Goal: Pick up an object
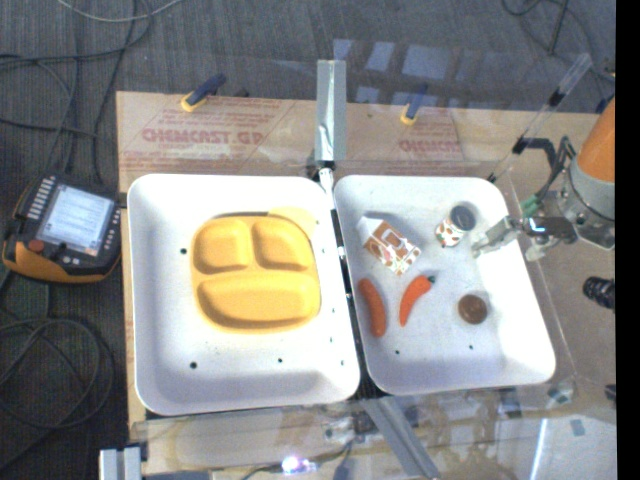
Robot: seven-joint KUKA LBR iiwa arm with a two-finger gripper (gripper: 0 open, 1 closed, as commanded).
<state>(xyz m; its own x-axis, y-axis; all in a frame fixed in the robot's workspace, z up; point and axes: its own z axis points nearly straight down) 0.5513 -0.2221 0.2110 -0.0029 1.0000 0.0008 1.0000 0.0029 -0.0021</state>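
The right bin (pixel 520 353) holds several small items. A white and brown carton (pixel 390 246) lies at its upper left. Below the carton a reddish sausage (pixel 373 306) sits beside an orange carrot (pixel 413 298). A spotted little cup (pixel 449 232) and a dark grey round piece (pixel 463 215) sit near the top, and a brown disc (pixel 473 309) rests lower right. My gripper (pixel 500 236) hangs over the bin's right side, just right of the spotted cup and above the brown disc. I see nothing held in it.
In the left bin (pixel 160 368) lies a yellow compartment tray (pixel 258 272). A metal post (pixel 329 118) stands at the divide between the bins. A handheld pendant (pixel 66 228) lies on the floor at far left, with cables around it.
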